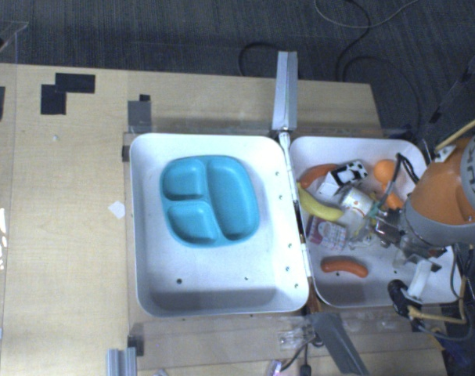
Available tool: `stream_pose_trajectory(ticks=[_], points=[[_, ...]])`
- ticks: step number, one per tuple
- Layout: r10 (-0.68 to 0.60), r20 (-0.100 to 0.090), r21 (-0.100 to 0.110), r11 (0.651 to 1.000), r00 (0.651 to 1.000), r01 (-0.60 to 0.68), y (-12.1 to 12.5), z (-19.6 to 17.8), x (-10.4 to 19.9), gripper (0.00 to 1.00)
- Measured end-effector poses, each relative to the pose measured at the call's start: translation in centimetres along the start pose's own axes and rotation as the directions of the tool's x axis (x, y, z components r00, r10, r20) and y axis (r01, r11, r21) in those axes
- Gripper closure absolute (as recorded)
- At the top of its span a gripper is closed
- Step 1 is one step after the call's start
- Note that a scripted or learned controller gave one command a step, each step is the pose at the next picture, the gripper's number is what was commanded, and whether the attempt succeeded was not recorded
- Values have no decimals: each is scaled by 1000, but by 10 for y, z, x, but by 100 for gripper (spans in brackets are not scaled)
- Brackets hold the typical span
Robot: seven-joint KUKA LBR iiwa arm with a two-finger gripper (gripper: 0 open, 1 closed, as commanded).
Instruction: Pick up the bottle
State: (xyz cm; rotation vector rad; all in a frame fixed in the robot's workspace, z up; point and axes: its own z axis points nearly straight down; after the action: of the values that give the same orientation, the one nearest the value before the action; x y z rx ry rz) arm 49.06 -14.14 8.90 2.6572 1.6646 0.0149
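Observation:
The bottle (340,219) is clear plastic with a silvery neck end and lies on its side in the middle of the right bin (354,292), partly across a yellow banana (319,207). My gripper (383,229) reaches in from the right, low over the bin, right beside the bottle's right end and about touching it. The grey wrist and orange band (448,190) rise behind it and hide the bin's right side.
An orange ball (385,170), a black-and-white toy (348,172) and a red-orange piece (318,172) lie at the right bin's back. A sausage (344,267) lies at the front. The left bin (155,284) holds a blue divided tray (210,199). Cables hang at the arm's base (413,304).

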Motion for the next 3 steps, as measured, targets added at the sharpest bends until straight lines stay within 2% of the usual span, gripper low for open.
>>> stream_pose_trajectory(ticks=[1,2,3], points=[[-1,-3,-7,1000,1000,1,3,-12,1,100],[47,3,7,999,999,-47,-41,-105,80,100],[259,7,9,966,966,-259,-79,-95,156,100]])
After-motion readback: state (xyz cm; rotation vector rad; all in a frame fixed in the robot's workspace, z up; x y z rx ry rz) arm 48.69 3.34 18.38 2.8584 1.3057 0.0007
